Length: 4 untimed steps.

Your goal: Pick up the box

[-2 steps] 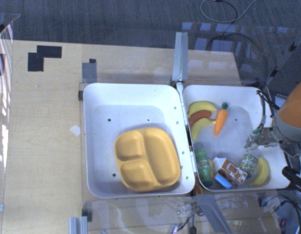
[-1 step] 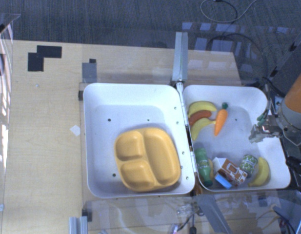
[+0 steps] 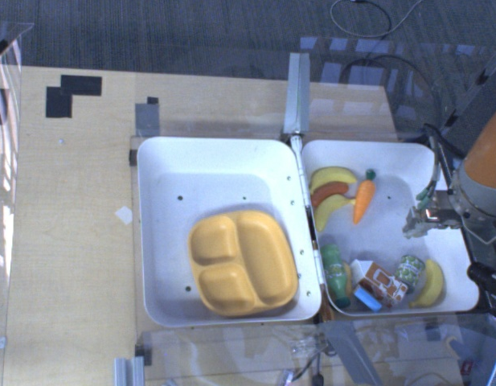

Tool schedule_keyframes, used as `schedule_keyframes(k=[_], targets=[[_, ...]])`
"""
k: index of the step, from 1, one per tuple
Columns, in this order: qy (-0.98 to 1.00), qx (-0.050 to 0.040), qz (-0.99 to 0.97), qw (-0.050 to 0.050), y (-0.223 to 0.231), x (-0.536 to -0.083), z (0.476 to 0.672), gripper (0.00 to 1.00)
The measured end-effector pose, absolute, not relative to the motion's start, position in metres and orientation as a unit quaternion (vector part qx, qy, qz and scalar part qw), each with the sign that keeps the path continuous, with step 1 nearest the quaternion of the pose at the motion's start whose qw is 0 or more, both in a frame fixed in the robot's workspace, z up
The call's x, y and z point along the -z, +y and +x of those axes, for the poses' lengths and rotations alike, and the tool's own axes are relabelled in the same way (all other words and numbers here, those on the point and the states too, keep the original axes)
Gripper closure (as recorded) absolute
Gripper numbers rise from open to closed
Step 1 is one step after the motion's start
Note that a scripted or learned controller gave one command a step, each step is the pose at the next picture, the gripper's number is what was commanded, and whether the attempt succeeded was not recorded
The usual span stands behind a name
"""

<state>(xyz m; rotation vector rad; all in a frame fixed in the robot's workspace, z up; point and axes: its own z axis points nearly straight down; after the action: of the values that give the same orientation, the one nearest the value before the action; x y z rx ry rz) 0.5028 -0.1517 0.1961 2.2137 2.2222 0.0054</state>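
Observation:
The box (image 3: 378, 283) is a small brown and orange carton with a white top and a blue end. It lies tilted near the front edge of the right bin (image 3: 392, 155), between a green bottle (image 3: 336, 270) and a patterned can (image 3: 409, 269). My gripper (image 3: 423, 218) hangs over bare bin floor near the bin's right wall, up and to the right of the box and apart from it. Nothing shows in its grasp.
A carrot (image 3: 362, 200) and curved yellow and red-brown fruit (image 3: 333, 191) lie at the back of the right bin. A banana (image 3: 431, 284) rests in its front right corner. The left bin (image 3: 175, 167) bears a yellow compartment plate (image 3: 243, 260).

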Motion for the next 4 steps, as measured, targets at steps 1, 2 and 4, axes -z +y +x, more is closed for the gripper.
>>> schedule_keyframes(k=[1,2,4], targets=[[0.725,-0.0021,0.689,0.004,-0.151,-0.294,0.489,1.0],[0.604,-0.0009,0.797,0.001,-0.151,-0.213,0.515,1.0],[0.433,-0.0068,0.901,0.007,-0.151,-0.09,0.492,1.0]])
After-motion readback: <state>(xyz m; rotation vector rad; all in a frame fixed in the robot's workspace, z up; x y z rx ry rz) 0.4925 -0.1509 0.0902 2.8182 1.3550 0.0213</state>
